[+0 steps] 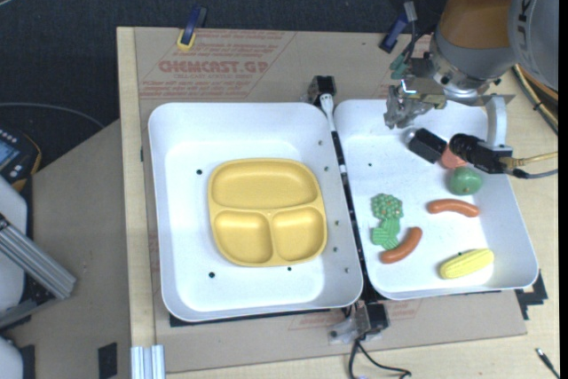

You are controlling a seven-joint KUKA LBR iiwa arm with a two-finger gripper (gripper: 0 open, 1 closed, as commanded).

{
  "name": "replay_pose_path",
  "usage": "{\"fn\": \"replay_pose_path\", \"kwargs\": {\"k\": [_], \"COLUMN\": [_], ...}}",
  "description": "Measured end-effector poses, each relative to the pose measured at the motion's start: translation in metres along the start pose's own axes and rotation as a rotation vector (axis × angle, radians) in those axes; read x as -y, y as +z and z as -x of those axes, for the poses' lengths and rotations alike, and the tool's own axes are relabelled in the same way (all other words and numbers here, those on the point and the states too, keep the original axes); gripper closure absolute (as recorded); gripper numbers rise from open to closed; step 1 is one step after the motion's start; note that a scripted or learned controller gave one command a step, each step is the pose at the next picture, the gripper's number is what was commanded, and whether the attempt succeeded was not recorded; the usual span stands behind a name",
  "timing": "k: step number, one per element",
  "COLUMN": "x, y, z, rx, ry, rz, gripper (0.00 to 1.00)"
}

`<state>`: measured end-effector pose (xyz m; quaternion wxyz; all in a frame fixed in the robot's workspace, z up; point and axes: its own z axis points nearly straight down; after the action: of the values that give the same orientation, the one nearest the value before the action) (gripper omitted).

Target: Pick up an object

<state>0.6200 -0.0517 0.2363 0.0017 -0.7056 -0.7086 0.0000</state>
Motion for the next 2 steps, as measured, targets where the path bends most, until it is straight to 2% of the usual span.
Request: {"fn": "replay_pose_path", "kwargs": {"k": [2], "x": [0.074], "y": [0.017], "z": [-0.085], "rx": [0.0], "ry": [0.0], "rz": [-0.003], "gripper": [1.0]}}
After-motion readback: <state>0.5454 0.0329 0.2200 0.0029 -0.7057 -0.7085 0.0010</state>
